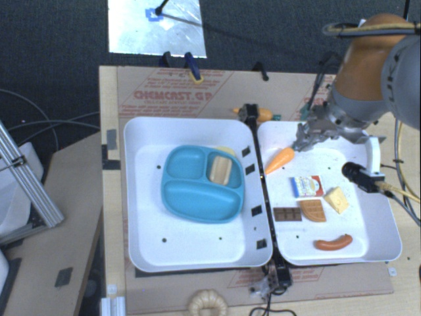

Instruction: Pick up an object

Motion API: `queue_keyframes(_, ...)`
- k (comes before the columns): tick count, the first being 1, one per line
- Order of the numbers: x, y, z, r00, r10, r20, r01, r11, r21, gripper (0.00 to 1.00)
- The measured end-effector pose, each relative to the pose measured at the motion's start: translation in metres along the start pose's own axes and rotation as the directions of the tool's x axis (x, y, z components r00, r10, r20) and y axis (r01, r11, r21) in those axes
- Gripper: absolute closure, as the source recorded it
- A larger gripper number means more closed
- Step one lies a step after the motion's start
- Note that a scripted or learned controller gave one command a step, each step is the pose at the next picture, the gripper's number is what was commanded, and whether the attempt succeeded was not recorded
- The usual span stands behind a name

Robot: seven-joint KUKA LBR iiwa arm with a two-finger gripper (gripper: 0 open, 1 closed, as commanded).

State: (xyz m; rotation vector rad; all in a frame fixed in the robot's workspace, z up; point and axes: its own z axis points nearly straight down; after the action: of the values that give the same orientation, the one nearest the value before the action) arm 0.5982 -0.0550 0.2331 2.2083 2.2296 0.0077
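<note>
Using the carrot in the right bin as landmark: nearest the camera lies a sausage, then a chocolate bar, waffle, cheese wedge and a small carton. Just beyond the carrot hangs the gripper; how far open it is cannot be told.

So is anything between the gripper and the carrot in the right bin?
Nothing visible. The gripper hangs just above and right of the carrot, with bare bin floor between them; the other food lies lower in that bin.
</note>
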Motion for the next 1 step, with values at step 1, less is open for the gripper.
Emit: queue_keyframes(1, 0.0360, 0.0422, 0.0002, 1.000, 0.001, 0.000, -0.001, 1.000, 0.001, 1.00)
